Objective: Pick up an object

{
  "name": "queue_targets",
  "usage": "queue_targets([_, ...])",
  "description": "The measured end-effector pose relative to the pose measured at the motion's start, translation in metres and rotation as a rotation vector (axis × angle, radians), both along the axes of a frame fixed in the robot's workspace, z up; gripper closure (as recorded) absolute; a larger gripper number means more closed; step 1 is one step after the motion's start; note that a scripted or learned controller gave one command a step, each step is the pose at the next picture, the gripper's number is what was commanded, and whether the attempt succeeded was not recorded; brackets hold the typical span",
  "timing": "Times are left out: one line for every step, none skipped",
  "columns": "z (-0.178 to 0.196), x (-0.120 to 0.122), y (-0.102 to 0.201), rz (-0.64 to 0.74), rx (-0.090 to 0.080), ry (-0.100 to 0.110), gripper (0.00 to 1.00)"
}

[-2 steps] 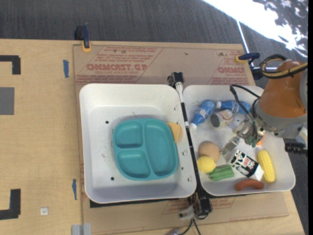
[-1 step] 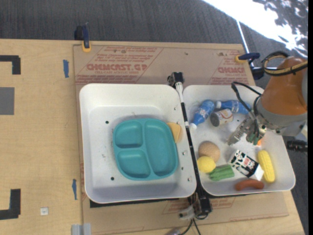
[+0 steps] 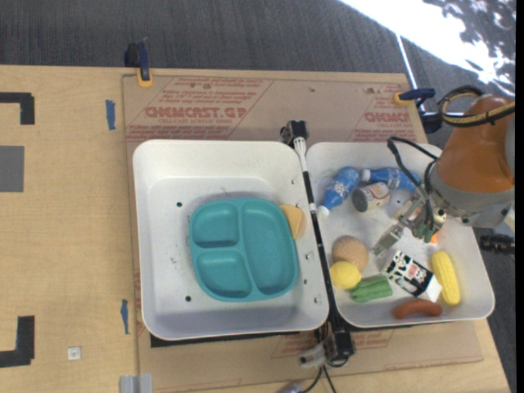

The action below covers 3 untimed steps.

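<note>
Progress: nothing lifted yet; grasp and lift remain, by my reading.
Gripper (image 3: 403,232): low in the right bin (image 3: 483,301), fingers slightly apart, nothing between them.
Nearest objects: black-and-white packet (image 3: 408,273) just below, corn cob (image 3: 444,276) beside it.
Left bin (image 3: 155,170): teal divided plate (image 3: 243,249).

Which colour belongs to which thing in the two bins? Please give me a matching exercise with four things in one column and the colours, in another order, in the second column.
Things:
1. divided plate
2. corn cob
3. sausage
4. bottle

Colours:
A. yellow
B. blue and white
C. teal
D. reddish brown

Pairs: 1-C, 2-A, 3-D, 4-B
</note>
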State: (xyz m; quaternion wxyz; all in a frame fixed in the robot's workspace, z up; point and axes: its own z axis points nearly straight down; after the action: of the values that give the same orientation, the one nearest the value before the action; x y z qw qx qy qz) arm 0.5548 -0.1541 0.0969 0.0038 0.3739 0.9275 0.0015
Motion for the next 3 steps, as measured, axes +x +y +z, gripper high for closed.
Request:
queue_targets([-0.011,-0.030,0.045,-0.116,0.001,0.005,0.00])
queue_targets([0.008,0.042,0.058,0.115,0.000,0.006,0.00])
queue_targets([0.002,0.023,-0.003,0.087,-0.001,0.008,0.00])
